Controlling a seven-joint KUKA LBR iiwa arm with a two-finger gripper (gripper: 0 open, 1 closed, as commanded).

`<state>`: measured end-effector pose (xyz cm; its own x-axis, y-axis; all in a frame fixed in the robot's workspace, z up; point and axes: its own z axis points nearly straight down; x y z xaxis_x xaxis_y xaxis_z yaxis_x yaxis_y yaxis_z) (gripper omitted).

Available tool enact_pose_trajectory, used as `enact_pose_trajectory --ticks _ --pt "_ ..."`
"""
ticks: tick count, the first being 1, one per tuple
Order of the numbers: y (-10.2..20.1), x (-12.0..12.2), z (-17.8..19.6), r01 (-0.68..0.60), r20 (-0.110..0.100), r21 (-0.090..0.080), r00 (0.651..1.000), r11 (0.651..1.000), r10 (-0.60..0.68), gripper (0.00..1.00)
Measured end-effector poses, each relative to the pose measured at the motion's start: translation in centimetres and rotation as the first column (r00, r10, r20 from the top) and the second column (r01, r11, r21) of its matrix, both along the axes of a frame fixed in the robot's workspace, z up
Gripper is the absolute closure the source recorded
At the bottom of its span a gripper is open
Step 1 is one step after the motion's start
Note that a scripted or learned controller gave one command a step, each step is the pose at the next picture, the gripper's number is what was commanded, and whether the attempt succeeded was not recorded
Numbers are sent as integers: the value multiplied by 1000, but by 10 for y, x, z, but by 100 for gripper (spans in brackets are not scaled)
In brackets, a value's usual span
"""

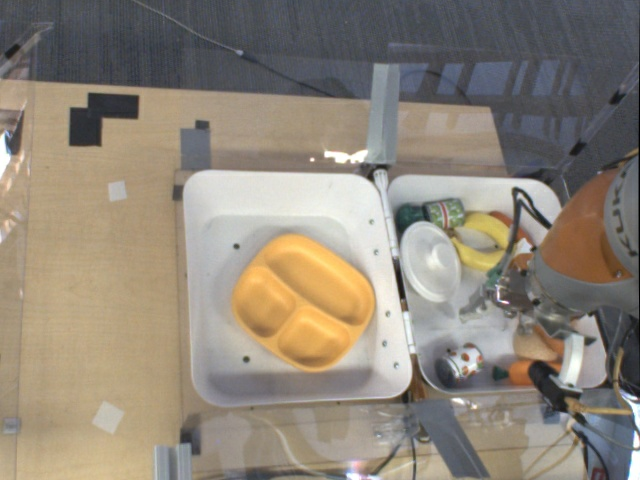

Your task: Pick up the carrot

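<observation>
One carrot (521, 371) in the right bin (470, 190), one banana (483, 240).

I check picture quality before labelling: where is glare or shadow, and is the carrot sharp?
Camera view: bright glare on the bench behind the bins; soft shadow around the yellow plate; the carrot is small, slightly soft, partly covered by the arm.

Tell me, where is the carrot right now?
The carrot lies near the front edge of the right bin, next to a small round toy on its left and just below the robot's hand.
</observation>
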<state>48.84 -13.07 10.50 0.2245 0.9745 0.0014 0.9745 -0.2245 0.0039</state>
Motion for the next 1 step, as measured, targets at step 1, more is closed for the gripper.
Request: enact_pose_trajectory --ticks 1 --pt "-41 10 98 114 6 -2 993 993 -114 0"
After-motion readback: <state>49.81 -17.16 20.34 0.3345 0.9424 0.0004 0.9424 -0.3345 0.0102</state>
